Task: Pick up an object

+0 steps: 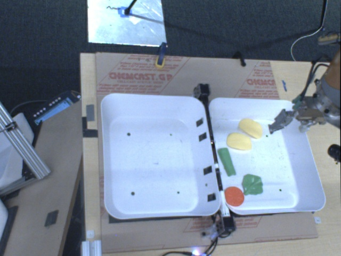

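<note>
The right bin holds several small objects. Two pale yellow lumps lie near its middle, one behind the other. A green strip lies along the bin's left wall. At the front sit a crumpled green piece and an orange-red disc. My gripper reaches in from the right, over the right bin's back part, just right of the rear yellow lump and apart from it. Nothing shows in its grasp.
The left bin stands beside the right one, with a row of black clips along the divide. Both rest on a cardboard sheet. A metal plate lies behind, and cables run at the upper right.
</note>
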Tool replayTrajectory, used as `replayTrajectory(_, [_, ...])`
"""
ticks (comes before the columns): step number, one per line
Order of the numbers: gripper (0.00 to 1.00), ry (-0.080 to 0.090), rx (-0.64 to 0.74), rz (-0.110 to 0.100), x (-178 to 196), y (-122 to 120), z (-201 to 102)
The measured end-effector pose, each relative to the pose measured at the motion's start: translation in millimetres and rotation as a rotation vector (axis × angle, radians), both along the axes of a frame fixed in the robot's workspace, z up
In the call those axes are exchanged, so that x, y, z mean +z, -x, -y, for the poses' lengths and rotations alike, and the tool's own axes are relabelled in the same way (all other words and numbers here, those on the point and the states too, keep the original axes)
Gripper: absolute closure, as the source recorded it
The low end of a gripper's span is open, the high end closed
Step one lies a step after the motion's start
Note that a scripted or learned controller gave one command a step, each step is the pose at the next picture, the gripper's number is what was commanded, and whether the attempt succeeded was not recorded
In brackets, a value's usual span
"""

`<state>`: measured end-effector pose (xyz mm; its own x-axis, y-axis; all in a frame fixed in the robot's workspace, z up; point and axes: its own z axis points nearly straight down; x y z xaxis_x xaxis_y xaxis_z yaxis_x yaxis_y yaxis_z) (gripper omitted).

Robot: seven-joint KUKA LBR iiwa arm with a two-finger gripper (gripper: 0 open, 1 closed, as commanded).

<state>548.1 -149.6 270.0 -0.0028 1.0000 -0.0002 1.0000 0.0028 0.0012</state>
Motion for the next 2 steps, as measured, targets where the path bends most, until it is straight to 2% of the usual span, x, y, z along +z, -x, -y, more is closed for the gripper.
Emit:
replayTrajectory(1, [0.0,-0.003,0.007,-0.006,-108.0,-32.6,-53.0])
replayTrajectory(2, [0.0,0.0,-0.002,-0.005,-190.2,-35.4,-31.7])
